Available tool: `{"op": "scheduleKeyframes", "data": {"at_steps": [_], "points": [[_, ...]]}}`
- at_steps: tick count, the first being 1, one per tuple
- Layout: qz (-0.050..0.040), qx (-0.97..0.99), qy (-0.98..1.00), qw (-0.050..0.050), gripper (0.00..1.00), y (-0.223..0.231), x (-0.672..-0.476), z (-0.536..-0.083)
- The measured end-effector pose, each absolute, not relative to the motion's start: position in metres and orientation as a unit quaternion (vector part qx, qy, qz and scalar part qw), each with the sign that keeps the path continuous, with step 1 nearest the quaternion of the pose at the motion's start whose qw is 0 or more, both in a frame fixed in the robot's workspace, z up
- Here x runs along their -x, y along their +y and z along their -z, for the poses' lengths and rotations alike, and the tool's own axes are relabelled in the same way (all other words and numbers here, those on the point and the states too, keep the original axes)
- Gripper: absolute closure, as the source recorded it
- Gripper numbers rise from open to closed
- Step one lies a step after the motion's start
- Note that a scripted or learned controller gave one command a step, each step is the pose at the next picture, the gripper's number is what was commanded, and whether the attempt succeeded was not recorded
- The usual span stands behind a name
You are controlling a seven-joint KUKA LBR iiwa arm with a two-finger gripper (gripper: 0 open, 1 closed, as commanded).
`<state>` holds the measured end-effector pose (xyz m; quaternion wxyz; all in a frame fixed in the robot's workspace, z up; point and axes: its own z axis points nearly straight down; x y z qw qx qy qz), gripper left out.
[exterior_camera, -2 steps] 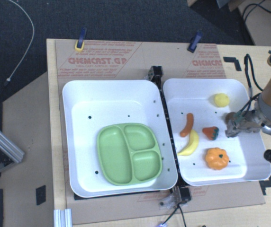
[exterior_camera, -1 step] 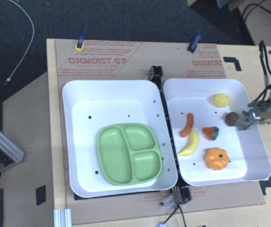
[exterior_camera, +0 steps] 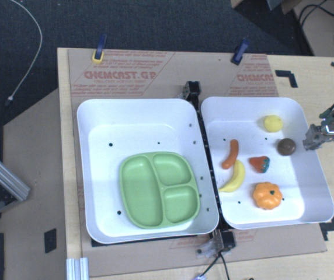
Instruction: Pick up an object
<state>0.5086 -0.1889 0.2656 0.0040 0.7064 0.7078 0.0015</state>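
Broadly, a tan board bench (exterior_camera: 155, 69) printed with red lettering fills the middle of the frame and bears two shallow white plastic bins side by side. The left white bin (exterior_camera: 97, 121) holds a pale green plastic plate with three compartments (exterior_camera: 158, 189), lying flat in the bin's lower half. The right white bin (exterior_camera: 313, 179) holds the small toy foods: an orange pumpkin (exterior_camera: 267, 195) at the lower middle, a yellow banana (exterior_camera: 234, 178) to its left, a thin orange-red sausage (exterior_camera: 231, 154) just above the banana, a red pepper-like piece with a green end (exterior_camera: 260, 164) in the centre, a round yellow lemon-like ball (exterior_camera: 272, 122) toward the top, and a small brown ball (exterior_camera: 286, 147) near the right wall. The metal two-finger gripper (exterior_camera: 319, 136) sits at the frame's right edge, over the bin's right rim, just beside the brown ball; it grips nothing.
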Motion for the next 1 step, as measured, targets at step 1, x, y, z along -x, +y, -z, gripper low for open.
{"op": "scheduleKeyframes", "data": {"at_steps": [1], "points": [[-0.0004, -0.705, 0.709, -0.001, 1.00, -0.1406, -0.5027, -0.2686]]}}
